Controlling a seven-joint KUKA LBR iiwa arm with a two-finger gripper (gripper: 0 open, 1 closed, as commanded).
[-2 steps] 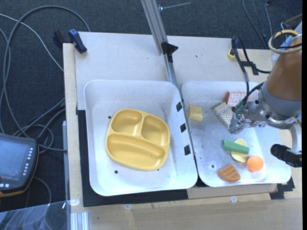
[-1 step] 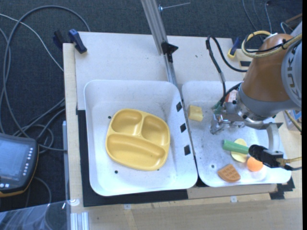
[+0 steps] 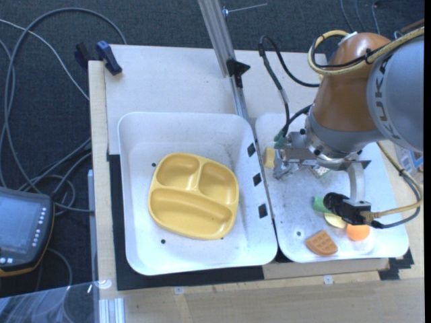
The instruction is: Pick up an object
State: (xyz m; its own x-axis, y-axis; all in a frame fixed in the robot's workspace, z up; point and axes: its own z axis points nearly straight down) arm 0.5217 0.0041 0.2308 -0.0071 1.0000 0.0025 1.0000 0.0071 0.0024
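Observation:
My gripper hangs low over the left part of the right bin, under the orange-banded wrist. A small pale yellow block sits right at the gripper's left side, by the wall between the bins; whether it is held is unclear. Near the bin's front lie a brown waffle-like piece, an orange ball, a green piece and a yellow piece. The arm hides the back of this bin.
The left bin holds a yellow divided plate. A black cable connector on the arm overhangs the front-right objects. A metal post rises behind the bins. Cables and a blue clamp lie at the bench's back.

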